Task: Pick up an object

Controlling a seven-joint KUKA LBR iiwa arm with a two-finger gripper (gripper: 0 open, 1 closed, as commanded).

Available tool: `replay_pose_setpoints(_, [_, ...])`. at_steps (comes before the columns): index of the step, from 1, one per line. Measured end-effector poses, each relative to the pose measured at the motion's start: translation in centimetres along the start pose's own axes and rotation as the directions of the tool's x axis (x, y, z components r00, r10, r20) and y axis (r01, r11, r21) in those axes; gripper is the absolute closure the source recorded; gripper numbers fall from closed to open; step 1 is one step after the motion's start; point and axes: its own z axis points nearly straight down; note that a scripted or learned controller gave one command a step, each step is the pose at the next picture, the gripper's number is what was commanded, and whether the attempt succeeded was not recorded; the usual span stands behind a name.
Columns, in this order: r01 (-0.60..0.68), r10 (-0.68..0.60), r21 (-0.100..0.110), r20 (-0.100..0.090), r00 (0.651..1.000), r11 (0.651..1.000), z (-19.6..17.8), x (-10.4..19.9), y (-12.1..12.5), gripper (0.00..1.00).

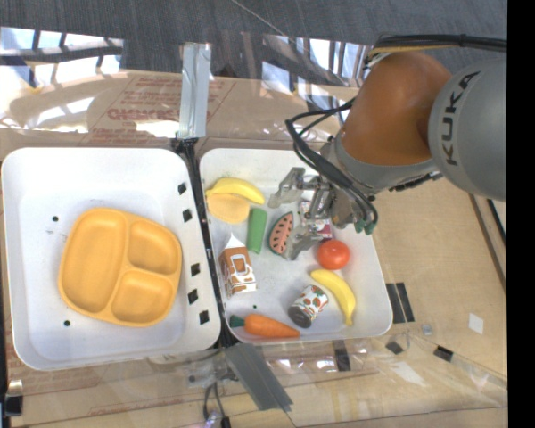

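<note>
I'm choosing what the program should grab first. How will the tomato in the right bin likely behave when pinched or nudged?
The tomato looks round and glossy, so it may slip out of a pinch. Nudged, it would probably roll toward the banana beside it.

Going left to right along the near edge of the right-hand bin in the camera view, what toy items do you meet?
Orange toy carrot with a green top → small printed tin can lying on its side → curved yellow toy banana.
</note>
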Motion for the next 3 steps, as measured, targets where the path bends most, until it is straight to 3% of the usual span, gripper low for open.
replay_pose_setpoints(1, [-0.036, 0.036, -0.001, 0.004, 0.999, 0.999, 9.2, -2.6, 2.1, 0.0])
replay_pose_setpoints(2, [0.192, -0.192, 0.006, 0.013, 0.981, 0.981, 10.0, -7.5, 2.4, 0.0])
replay_pose_setpoints(3, [0.1, -0.1, 0.002, 0.006, 0.995, 0.995, 5.8, -4.6, -0.8, 0.0])
